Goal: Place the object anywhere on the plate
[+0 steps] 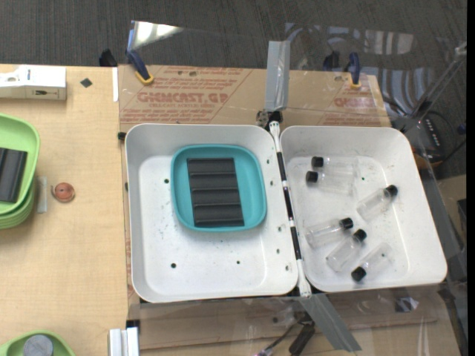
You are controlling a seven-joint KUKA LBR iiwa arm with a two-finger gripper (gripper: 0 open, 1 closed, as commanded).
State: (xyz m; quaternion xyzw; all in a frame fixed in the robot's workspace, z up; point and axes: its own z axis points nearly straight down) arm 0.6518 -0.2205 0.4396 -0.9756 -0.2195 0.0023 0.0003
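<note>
A teal plate (256, 191) with a dark ribbed insert (216, 192) lies in the left white bin (148, 221), toward its back. Several clear vials with black caps lie scattered in the right white bin (412, 169). One pair lies near the back, with caps at the left (317, 162). Another vial (377, 201) lies slanted near the right wall. A group of three (349, 249) lies toward the front.
Brown cardboard (200, 95) lies behind the bins under clear plastic panels. On the wooden bench to the left sit a green tray (22, 143), a small round orange piece (64, 192) and a white box (33, 82).
</note>
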